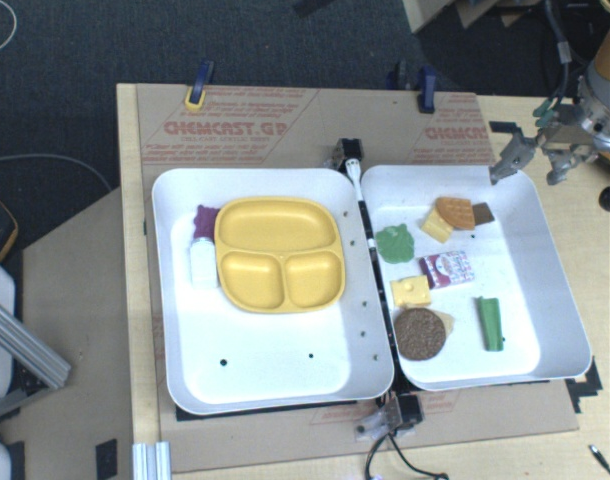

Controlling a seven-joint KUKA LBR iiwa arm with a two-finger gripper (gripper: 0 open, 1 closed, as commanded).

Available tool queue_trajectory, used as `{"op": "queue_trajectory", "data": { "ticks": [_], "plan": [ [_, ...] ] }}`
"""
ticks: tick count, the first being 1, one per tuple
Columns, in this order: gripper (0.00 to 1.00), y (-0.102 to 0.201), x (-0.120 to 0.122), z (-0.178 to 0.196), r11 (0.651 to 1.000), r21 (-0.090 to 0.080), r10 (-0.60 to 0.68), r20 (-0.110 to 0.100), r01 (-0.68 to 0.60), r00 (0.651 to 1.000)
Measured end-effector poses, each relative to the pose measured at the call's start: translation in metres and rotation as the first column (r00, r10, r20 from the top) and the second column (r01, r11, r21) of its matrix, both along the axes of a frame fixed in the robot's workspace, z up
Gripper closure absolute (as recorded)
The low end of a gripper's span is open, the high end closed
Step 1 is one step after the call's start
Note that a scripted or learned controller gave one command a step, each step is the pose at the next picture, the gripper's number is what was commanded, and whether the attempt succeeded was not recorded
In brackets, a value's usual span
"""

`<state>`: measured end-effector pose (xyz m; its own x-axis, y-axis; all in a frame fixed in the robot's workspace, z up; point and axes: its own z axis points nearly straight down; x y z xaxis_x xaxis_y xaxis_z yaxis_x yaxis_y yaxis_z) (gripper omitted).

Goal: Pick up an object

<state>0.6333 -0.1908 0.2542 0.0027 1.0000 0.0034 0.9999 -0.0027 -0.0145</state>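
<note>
Far off to the left and below the pincer: left bin (175, 298), bearing a yellow divided tray (280, 251) with a purple item (205, 218) and a small white bottle (202, 263) tucked against the tray's left edge. Nearer, below and left of the pincer: right bin (545, 268), holding the candidates for a pick. Green lump (393, 243) by the bin's left wall, yellow cheese block (412, 291) and round brown patty (421, 333) under it. Pink-and-white packet (447, 267) mid-bin. Closer still, a bread-like wedge (453, 212) with a pale yellow piece (436, 227) and a dark bit (482, 212) touching it. Green stick (490, 323) well below.

Pincer (533, 163) hovering above the right bin's far right corner, fingers spread, nothing between them.

Judged as the approach step: no object chosen or touched yet. Next move calls for shifting left and down over one item, likely the wedge as nearest, then lowering with fingers astride it before closing.
</note>
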Motion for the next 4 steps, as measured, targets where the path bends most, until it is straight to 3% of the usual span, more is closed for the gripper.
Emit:
{"op": "queue_trajectory", "data": {
  "ticks": [1, 3, 4],
  "plan": [
    [0.00, 0.000, 0.002, 0.008, 1.000, -0.003, 0.003, 0.014, -0.003, 1.000],
    [0.00, 0.014, 0.002, -0.085, 1.000, -0.002, 0.004, 0.009, -0.004, 1.000],
    [0.00, 0.016, -0.001, -0.148, 1.000, -0.001, 0.003, 0.008, -0.003, 1.000]
  ]
}}
